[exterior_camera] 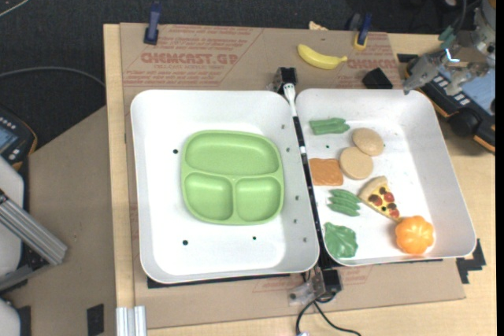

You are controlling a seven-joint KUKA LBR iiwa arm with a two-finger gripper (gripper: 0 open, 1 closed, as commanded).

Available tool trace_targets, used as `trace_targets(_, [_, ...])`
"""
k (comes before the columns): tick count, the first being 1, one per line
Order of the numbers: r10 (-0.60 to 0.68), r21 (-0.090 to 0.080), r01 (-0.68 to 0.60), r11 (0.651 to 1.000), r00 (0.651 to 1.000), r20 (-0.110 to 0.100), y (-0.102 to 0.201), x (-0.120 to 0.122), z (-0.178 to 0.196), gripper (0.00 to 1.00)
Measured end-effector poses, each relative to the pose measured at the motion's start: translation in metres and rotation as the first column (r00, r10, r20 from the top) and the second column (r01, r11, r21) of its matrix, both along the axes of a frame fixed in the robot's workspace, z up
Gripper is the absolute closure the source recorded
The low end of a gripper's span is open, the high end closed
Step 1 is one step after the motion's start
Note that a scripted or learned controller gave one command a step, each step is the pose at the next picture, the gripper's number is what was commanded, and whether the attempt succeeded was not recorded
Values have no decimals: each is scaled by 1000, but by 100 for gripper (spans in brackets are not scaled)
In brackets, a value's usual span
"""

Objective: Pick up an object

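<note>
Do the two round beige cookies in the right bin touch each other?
Touching. In the camera view the upper cookie overlaps the edge of the lower cookie, with no gap of white bin between them.

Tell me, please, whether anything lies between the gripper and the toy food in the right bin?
Nothing visible does. The gripper hangs above the far right corner of the right bin, and the cookies, pizza slice and orange pumpkin lie uncovered below it.
</note>
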State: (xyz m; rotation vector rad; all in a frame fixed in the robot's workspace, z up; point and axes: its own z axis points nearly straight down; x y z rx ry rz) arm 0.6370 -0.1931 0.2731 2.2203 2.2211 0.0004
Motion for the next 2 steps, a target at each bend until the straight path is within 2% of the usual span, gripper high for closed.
trace_targets(1, [1,-2,-1,1000,1000,4,0,1,11,100])
trace_targets(2, [-2,3,2,1000,1000,-4,21,-98,33,100])
